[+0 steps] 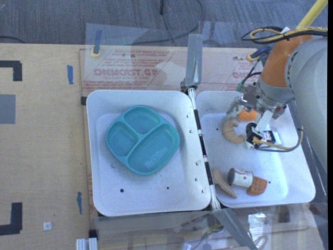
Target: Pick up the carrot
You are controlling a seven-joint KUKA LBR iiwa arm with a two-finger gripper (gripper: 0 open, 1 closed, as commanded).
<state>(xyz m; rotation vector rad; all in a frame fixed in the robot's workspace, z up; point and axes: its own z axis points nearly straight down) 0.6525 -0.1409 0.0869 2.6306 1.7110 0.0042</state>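
Carrot in the right bin's far half

The carrot (247,114) is a small orange piece lying in the right-hand white bin (291,191), toward its far side. Part of it is hidden, so its full shape and which way it points cannot be told.

This looked like a robotics lab. A plywood bench (41,139) carried black tape marks (14,71) and blue tape bits (69,74), with two white bins (151,204) side by side. Clear plastic sheets (135,61) stood at the far side, cables (179,4) trailed over grey carpet (78,4), and the arm (307,77) entered from the right.
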